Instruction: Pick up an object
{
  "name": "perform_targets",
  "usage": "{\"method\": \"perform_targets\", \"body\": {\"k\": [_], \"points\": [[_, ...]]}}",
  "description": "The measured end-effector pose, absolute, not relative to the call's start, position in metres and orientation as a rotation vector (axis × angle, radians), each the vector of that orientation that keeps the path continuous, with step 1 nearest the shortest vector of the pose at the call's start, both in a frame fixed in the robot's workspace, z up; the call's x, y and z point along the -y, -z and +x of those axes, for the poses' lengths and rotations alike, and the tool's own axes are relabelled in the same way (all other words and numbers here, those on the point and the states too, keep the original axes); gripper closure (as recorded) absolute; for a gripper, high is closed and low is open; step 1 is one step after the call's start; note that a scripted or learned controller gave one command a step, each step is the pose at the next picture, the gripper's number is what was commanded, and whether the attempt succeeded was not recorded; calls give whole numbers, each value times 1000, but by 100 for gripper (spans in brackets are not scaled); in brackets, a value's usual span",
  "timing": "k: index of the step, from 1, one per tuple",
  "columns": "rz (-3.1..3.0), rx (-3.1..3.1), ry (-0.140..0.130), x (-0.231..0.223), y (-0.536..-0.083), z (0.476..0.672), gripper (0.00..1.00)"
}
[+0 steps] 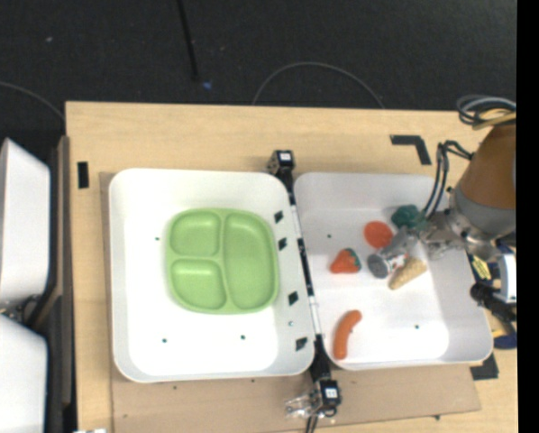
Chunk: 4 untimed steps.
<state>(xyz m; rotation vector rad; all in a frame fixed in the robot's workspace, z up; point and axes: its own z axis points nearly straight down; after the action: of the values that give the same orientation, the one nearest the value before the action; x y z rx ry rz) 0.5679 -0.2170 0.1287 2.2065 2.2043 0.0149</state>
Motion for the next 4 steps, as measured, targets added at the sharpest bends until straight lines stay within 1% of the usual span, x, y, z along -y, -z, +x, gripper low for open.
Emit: {"method": "perform_targets", "body": {"k": [1,2,3,4], "points": [[2206,-2206,-17,217,-140,569,100],[2213,-2221,-4,209,-189,570,100],[2212,-2222,-4,210,-241,572,100],[2212,-2228,-4,163,-249,576,100]]}}
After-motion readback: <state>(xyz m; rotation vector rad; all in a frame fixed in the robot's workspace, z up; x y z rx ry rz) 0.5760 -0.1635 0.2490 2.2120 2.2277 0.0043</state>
